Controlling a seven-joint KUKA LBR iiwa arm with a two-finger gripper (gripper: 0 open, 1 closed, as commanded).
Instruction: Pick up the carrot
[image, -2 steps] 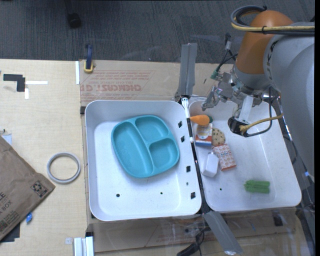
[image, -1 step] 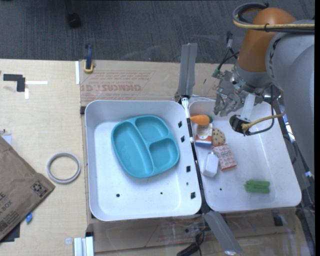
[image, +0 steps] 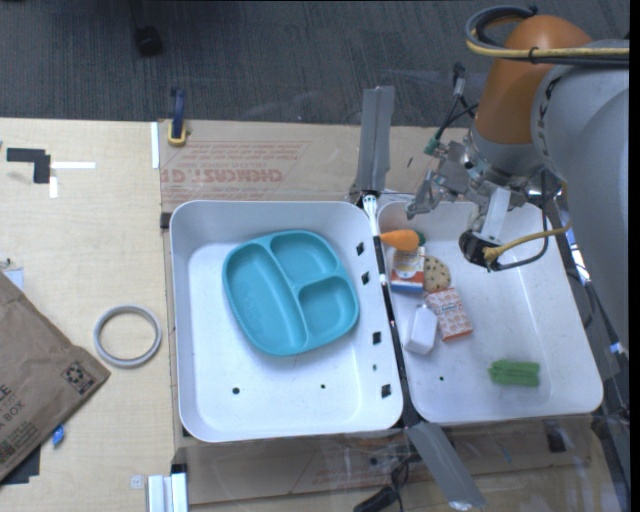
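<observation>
Carrot: small, orange, stubby, lying in right bin near divider. Gripper just above-right; finger state can't tell.

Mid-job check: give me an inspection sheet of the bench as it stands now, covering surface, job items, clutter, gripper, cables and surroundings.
Surface: two white bins side by side; left bin holds a blue divided plate.
Job's things: carrot lies at the far left corner of the right bin, not held.
Clutter: in the right bin, a cookie, a small carton, a pink packet, a white block and a green piece.
Gripper: gripper is above the right bin's far edge, near the carrot; jaws' state unclear.
Cables: yellow cable loops below the wrist.
Surroundings: tape ring and cardboard box on the bench at left.
</observation>
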